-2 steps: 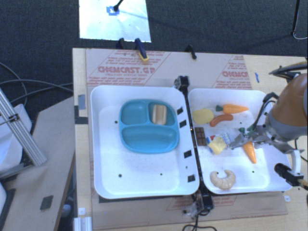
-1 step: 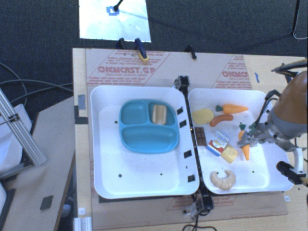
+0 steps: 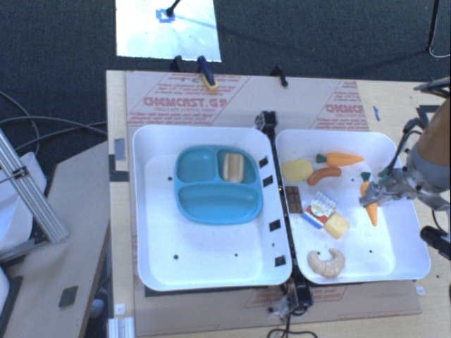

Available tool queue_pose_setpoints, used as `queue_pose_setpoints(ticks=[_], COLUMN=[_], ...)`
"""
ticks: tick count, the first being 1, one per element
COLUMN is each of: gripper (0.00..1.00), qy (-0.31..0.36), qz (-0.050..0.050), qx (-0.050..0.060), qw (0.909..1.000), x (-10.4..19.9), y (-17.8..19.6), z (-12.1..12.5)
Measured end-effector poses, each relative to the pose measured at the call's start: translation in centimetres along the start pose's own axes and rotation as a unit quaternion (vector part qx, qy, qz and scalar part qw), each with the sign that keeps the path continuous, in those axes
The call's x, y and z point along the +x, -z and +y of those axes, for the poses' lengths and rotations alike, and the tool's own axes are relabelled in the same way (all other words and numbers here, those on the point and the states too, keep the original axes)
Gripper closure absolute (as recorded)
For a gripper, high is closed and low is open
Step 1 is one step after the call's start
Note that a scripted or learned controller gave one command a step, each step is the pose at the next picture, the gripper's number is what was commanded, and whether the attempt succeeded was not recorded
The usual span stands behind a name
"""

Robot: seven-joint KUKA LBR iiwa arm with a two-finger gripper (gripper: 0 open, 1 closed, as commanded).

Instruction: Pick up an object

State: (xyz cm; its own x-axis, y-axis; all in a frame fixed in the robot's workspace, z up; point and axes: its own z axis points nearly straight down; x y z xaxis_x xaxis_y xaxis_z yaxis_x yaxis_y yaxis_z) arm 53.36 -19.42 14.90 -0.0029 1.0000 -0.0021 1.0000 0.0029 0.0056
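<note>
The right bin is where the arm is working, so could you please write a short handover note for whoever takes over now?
Pincer: low over the right bin, at the top of a small carrot. Whether it is open or shut cannot be told, so treat nothing as held.

Right bin also holds a larger carrot, sausage, yellow potato-like piece, chocolate bar, small printed box, cheese cube and shrimp.

Left bin: blue divided plate with a bread slice.

Done: approach. Left: confirm a grasp and lift.
</note>
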Motion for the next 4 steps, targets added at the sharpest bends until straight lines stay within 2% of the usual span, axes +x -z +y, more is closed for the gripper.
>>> queue_pose_setpoints(ticks=[1,2,3,4], gripper=[1.00,1.00,1.00,1.00], qy=[0.001,0.001,0.004,0.004], qz=[0.000,0.000,0.002,0.002], qx=[-0.001,0.001,0.002,0.001], qw=[1.0000,1.0000,1.0000,1.0000], x=[-0.1,-0.1,5.9,11.4], y=[6.5,7.6,7.0,8.3], z=[0.2,0.3,1.8,2.3])
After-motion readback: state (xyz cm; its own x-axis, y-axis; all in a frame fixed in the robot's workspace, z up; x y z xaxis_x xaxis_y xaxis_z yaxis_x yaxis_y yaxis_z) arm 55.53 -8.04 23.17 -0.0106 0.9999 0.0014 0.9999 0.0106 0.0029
